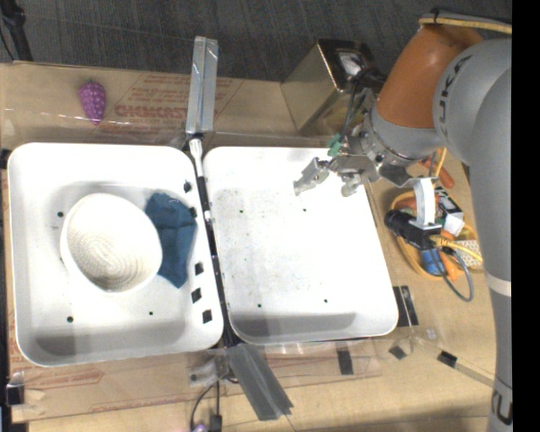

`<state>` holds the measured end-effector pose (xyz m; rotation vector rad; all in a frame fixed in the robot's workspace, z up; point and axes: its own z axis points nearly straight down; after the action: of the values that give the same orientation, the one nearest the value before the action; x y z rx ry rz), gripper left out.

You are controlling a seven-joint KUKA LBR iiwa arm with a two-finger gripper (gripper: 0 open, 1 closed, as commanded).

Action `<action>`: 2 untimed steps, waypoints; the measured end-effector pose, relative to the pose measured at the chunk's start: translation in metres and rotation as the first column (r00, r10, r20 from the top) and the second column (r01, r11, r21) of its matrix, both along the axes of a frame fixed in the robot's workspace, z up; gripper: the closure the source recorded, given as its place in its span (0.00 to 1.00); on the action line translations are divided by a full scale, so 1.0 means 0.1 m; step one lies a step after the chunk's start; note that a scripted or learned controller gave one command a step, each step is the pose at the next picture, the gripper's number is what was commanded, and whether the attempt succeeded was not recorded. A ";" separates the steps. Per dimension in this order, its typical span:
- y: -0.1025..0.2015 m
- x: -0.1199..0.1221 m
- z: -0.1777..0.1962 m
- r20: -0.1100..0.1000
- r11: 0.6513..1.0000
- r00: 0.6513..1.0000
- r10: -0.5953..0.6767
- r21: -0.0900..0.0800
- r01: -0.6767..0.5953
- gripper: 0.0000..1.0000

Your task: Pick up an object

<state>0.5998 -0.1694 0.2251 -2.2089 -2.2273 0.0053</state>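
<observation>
Over the right bin's far edge, the jaws hang parted and unladen above bare floor.

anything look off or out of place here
One thing: a purple grape-like bunch lies on the cardboard outside the bins, beyond the left bin, which holds a white woven hat and blue cloth.
</observation>
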 end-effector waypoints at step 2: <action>-0.38 -0.41 1.34 0.007 0.995 0.995 -0.095 -0.001 0.095 0.00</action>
<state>0.5589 -0.2072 0.3594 -2.3163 -2.1238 -0.0003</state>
